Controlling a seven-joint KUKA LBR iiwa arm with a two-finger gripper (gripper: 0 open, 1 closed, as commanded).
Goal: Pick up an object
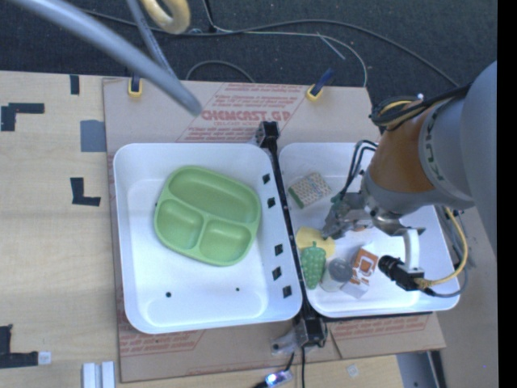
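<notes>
Two white bins sit on the tabletop (48, 217). Right bin (436, 297): jaws (338, 223), seemingly narrow and empty, hover just at one o'clock from a yellow object (309, 238) beside the divider.

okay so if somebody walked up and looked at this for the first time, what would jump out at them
Probably the green divided plate, lying alone in the left bin and bright against the white. Next, the grey arm with its orange band, reaching in from the right over the right bin, where a green strawberry-shaped toy and other small items cluster near the divider.
</notes>
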